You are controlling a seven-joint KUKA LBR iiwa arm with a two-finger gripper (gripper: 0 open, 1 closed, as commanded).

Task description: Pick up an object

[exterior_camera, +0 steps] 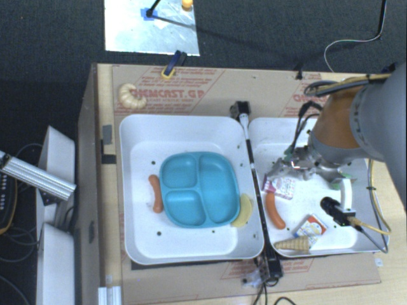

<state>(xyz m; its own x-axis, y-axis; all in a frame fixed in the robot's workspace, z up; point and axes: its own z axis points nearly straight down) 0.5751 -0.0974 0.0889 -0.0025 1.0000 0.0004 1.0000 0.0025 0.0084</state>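
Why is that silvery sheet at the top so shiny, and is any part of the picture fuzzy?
In the camera view, the silvery sheet reflects the light, so it looks pale and washed out. The white bins are bright too, and the blue plate casts little shadow. The arm at the right looks soft and a bit blurry; the sausage and cone look sharper.

We see the gripper [284, 169] low in the right bin [362, 243], just above a small packet [280, 187].
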